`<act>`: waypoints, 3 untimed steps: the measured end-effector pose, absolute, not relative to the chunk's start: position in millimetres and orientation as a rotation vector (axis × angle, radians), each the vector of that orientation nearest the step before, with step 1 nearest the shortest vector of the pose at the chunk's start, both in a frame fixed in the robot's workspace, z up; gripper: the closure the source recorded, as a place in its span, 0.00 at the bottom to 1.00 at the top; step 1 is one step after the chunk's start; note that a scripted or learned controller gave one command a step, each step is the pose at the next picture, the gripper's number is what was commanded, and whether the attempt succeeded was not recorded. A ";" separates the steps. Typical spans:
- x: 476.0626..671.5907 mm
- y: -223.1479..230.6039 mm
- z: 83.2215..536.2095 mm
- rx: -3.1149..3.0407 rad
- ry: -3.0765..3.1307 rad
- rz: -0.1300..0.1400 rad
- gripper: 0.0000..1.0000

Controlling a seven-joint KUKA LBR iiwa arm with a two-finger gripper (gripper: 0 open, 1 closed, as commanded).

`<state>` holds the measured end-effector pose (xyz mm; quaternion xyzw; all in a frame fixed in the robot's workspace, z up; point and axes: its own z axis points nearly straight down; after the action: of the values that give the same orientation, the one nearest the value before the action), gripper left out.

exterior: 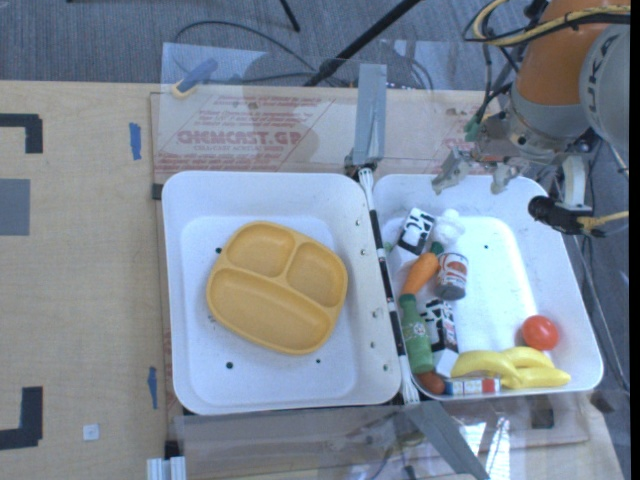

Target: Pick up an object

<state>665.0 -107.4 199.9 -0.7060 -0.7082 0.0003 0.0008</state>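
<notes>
Arm: the grey arm with its orange band [570, 13] reaches in from the right, above the far edge of the right white bin [500, 253].
Gripper: the two-finger gripper [476, 176] hangs over the far left corner of that bin — its two fingers stand spread apart, with nothing between them.
Left bin: the shallow white bin on the left [190, 268] bears a yellow plastic plate with three compartments [277, 286], lying near its middle and turned at a slant.
Right bin, left edge: a black-and-white patterned toy [416, 230] lies nearest the gripper; beside it a small white piece [449, 227]; below these an orange carrot [419, 272] and a small can with a red label [453, 274], just beside each other.
Right bin, near left corner: a green bottle-shaped item [413, 331] lies along the left wall, with a second black-and-white item [441, 325] next to it.
Right bin, near edge: a yellow banana [510, 366] lies along the near wall — a red-orange ball [539, 332] sits just above its right end.
</notes>
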 end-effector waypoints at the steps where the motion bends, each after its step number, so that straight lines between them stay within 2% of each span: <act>1: 638.1 -118.5 115.7 -2.225 -2.251 -0.032 0.00; 2: 626.4 -114.4 109.4 -2.182 -2.326 -0.049 0.00; 3: 623.3 -113.2 109.3 -2.210 -2.296 -0.049 0.00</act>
<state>623.3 -113.2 109.3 -0.6933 -0.7201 -0.0154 -0.0227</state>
